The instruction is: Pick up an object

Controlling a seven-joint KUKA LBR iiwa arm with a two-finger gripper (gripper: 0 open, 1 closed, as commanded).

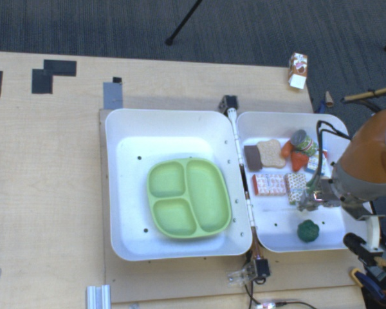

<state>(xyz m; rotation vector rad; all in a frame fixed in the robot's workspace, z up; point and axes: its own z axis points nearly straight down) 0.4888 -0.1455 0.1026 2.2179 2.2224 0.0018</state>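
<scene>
So, the arm [373, 153] is reaching in from the right and sitting low over the right bin [270, 234], with the gripper [311, 199] hanging around the middle of that bin's floor. Honestly I cannot tell whether it's open or clamped on anything, since the wrist is blocking the business end from this angle.

Room-wise, things are getting tight on the far side of the gripper. A patterned packet [297, 187] is lying just beside it, looking like it's touching or nearly so, and a red-and-white checked packet [270, 185] is sitting next to that one, further to the left. Beyond those, toward the bin's far wall, a tan slice of bread [270, 153], a dark brown block [252, 157], an orange piece [287, 150], a red piece [299, 161] and a grey-and-green thing [301, 140] are crowding together.

On the near side there's more breathing space: a green broccoli-like ball [308, 231] is resting alone, near the gripper but apart from it, with bare white floor stretching left of it up to the divider.

Way off to the left, the left bin [125, 172] is holding a green divided plate [189, 198], with a wide bare margin running all around it. A small carton [298, 70] is lying out on the bench past the far rim.
</scene>
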